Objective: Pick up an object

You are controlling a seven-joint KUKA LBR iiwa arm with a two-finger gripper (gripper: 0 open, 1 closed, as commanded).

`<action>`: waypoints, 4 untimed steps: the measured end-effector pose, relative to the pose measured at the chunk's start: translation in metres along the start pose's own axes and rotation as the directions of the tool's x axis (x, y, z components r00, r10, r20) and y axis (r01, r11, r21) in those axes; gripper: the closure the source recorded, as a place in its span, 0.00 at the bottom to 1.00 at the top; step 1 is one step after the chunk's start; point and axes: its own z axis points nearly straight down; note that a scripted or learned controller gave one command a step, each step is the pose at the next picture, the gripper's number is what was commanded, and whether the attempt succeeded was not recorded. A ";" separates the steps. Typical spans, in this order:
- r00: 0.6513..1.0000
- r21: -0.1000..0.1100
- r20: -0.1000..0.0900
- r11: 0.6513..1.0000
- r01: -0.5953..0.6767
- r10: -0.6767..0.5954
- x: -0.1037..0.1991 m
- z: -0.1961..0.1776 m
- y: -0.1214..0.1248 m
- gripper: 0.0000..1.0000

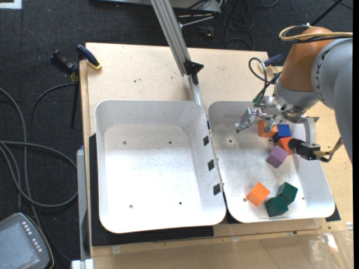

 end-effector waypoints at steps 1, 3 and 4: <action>1.000 -0.017 0.003 1.000 0.000 0.000 0.000 0.018 0.004 0.00; 1.000 -0.014 0.002 1.000 0.001 -0.001 0.002 -0.051 0.000 1.00; 1.000 -0.015 0.003 1.000 0.002 -0.002 -0.003 -0.115 0.002 1.00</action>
